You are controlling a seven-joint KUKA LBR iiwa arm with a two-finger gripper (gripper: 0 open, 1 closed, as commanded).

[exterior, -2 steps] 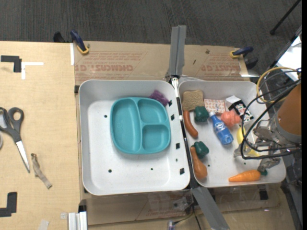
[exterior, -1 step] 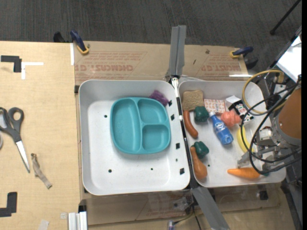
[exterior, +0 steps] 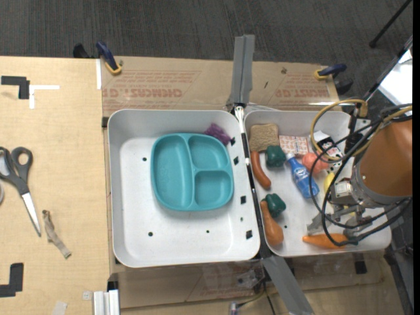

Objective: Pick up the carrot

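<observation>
From my overhead camera I see the end effector (exterior: pixel 331 223) low in the right white bin (exterior: pixel 374 245), under a tangle of cables; I cannot tell how it is set. The orange tapered carrot (exterior: pixel 323 240) lies flat just below it, near the bin's front wall, possibly touching. To its left sit a blue plastic bottle (exterior: pixel 302 177), a green-topped orange vegetable toy (exterior: pixel 272 220) and a reddish sausage toy (exterior: pixel 260 169). Farther left, the other white bin (exterior: pixel 125 235) holds a teal divided plate (exterior: pixel 193 172). Grey-handled scissors (exterior: pixel 21 182) lie on the desk (exterior: pixel 52 123), well apart.
</observation>
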